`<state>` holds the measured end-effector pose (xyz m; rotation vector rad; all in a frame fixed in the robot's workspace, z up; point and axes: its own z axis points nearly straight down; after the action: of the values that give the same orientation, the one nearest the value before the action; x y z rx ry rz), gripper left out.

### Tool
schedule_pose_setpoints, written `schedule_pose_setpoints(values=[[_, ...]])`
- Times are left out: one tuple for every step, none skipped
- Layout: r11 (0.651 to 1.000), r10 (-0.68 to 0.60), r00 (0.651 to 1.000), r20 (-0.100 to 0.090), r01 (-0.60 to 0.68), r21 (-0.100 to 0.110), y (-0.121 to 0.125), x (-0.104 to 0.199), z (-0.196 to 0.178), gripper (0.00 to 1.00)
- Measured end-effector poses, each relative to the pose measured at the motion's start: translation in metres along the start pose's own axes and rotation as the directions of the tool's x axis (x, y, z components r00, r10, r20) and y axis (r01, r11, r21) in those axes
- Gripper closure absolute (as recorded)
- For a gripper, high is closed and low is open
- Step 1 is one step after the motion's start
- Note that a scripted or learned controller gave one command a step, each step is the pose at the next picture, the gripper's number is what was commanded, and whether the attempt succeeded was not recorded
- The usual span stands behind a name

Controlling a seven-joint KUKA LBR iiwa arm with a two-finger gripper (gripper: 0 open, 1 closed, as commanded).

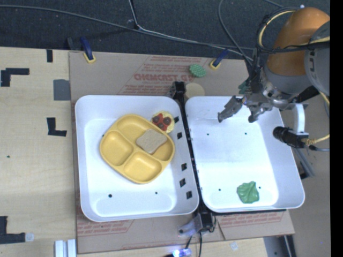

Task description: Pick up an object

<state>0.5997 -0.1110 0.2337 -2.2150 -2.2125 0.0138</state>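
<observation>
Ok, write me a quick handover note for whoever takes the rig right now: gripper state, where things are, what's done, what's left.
Gripper: jaws open, holding nothing, above the far part of the right bin.
Green leaf toy: lying in the right bin's near corner, apart from the gripper.
Yellow divided plate: in the left bin, with a slice of toast on it and a red and dark item at its far edge.
Done: nothing picked yet.
Left: choose an object, probably the leaf, descend, close, lift.
</observation>
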Motion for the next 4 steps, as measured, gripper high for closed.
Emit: schedule_pose_setpoints(values=[[1.000, -0.003, 1.000, 0.001, 0.003, -0.012, 0.002, 0.000, -0.007, 0.00], [1.000, -0.002, 1.000, 0.002, 0.002, -0.008, -0.001, 0.001, 0.037, 0.00], [1.000, -0.002, 1.000, 0.002, 0.002, -0.007, 0.007, 0.000, 0.097, 0.00], [1.000, -0.004, 1.000, 0.004, 0.004, -0.013, 0.007, 0.000, 0.150, 0.00]])
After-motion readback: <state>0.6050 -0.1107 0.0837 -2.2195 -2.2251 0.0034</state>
